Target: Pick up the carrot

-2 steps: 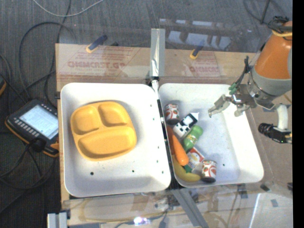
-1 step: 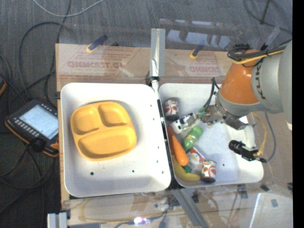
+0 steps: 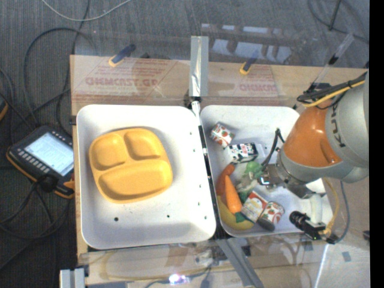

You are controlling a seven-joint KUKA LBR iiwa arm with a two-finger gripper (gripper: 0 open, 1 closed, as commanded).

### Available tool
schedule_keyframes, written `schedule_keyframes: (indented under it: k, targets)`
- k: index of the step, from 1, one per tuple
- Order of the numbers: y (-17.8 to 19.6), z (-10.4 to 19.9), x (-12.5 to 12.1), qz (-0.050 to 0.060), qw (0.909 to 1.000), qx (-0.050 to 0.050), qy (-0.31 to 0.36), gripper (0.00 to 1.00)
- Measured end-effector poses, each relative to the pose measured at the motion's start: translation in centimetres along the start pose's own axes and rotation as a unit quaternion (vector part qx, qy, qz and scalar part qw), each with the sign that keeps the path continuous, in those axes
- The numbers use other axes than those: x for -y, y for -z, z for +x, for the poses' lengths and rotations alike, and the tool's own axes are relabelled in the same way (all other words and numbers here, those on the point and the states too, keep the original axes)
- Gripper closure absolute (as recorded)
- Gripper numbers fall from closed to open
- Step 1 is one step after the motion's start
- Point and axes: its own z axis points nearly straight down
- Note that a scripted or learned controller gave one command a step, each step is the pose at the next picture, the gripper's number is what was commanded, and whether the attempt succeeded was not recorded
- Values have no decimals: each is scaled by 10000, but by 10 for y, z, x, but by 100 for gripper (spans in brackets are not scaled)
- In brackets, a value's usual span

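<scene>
- From my remote seat I see two white bins side by side on the bench: the left bin [image 3: 90, 221] and the right bin [image 3: 282, 114].
- The left bin holds a yellow divided tray [image 3: 131, 164], lying flat with its three compartments facing up.
- The carrot [image 3: 230, 192] lies in the right bin, near the bin's left wall and toward the lower part of the clutter, its thick orange body running diagonally.
- Around it sit small cartons: a strawberry-print carton [image 3: 221, 134] higher up, a black-and-white carton [image 3: 243, 152] beside that, and two red-and-white cartons [image 3: 261, 208] just right of the carrot's lower end.
- A yellow item [image 3: 235, 219], possibly a banana, shows beneath the carrot's lower end.
- Something green [image 3: 253, 170] lies between the carrot and the arm's wrist.
- The arm [image 3: 327, 143] reaches in from the right, its orange band over the right bin.
- The gripper [image 3: 268, 176] hangs low among the clutter, just right of the carrot; I cannot tell how far apart it stands, nor whether it has hold of anything, as the wrist covers it.
- A teach pendant [image 3: 43, 155] rests on the floor to the left of the bench.
</scene>
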Motion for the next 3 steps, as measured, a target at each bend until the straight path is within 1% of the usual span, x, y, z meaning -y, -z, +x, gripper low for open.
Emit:
schedule_keyframes:
  k: [1,2,3]
  targets:
    - [0,17,12,-21,9974,11,-716,0]
    - [93,50,16,108,9949,-3,-1000,0]
    - [5,31,17,77,9916,13,-1291,0]
